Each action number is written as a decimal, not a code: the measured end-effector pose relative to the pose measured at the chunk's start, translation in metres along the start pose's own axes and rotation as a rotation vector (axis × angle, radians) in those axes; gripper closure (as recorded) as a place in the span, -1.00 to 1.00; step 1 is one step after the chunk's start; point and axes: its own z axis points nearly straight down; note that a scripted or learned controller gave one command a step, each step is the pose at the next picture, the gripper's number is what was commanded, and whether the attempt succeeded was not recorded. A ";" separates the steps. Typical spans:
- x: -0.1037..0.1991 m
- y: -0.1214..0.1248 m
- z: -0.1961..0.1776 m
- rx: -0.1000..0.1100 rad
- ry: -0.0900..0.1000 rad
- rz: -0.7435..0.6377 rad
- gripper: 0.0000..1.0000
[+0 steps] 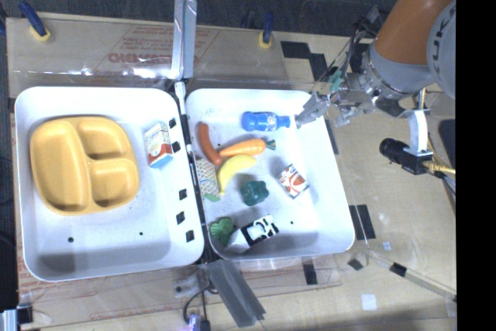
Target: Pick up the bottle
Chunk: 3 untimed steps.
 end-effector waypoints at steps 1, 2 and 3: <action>0.101 0.031 0.135 0.001 0.000 0.004 -1.00; 0.072 0.075 0.173 0.014 0.010 0.015 -1.00; 0.072 0.072 0.170 0.020 0.005 0.010 1.00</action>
